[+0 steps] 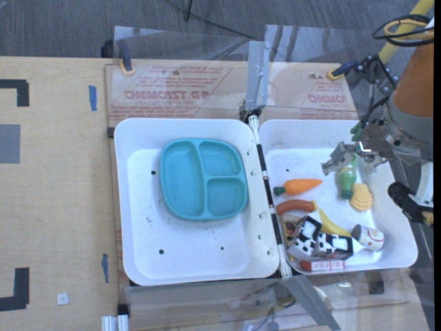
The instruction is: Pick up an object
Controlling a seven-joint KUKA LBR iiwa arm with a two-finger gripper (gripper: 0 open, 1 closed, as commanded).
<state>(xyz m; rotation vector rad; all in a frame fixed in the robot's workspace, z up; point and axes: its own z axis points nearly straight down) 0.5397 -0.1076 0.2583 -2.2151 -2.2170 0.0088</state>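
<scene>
Where bins (138, 254) number 2: 1 teal tray (204, 178), 1 carrot (302, 185).

Smooth, faintly glossy teal plastic on the divided plate (204, 178) at frame centre. Matt white plastic, speckled with dark flecks, on the left bin (138, 240) and the right bin (403, 243). Pale, matt wood grain across the surface (48, 205) at left. Printed brown cardboard (172, 88) along the upper middle, dull and papery. Bare grey metal on the pincer (342, 158) at right. Shiny moulded plastic on the orange carrot (303, 185) and the yellow corn (361, 197). Glossy black-and-white finish on the cow toy (318, 242), lower right.
</scene>
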